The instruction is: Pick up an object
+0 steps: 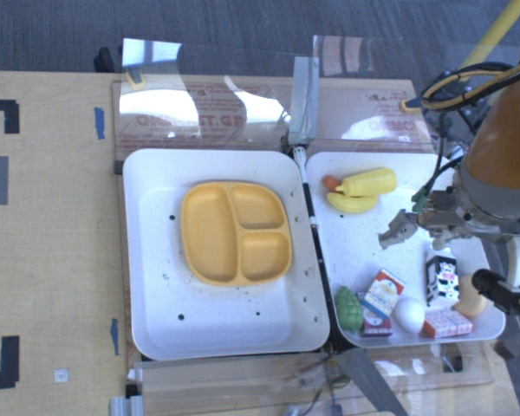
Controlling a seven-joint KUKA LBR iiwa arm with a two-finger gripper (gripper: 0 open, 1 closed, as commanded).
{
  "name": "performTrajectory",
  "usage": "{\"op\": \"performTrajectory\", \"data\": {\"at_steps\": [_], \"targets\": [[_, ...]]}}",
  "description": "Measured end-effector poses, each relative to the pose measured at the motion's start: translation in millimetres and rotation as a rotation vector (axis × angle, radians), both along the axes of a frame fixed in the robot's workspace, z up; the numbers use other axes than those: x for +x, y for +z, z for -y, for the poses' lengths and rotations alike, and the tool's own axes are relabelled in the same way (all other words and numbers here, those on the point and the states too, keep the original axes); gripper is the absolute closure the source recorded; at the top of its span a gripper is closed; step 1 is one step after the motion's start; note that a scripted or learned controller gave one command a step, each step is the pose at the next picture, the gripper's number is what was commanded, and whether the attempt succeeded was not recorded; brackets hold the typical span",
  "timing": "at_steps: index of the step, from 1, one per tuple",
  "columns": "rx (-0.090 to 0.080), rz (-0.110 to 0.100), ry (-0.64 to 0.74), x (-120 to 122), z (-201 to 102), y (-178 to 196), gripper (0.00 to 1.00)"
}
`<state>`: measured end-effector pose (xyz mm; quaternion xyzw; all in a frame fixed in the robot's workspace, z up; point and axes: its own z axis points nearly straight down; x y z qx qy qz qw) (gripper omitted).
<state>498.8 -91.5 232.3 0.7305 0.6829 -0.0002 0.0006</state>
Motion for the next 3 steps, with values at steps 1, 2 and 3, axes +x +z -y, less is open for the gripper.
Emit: {"op": "performTrajectory", "data": {"at_steps": [1,2,3], "targets": [[0.001,-0.003,0.007,64,14,-136,0.00],[0.001,0.001,0.025,113,14,-131,0.00],[0.007,-0.038,0.063,159,6,-147,0.00]]}}
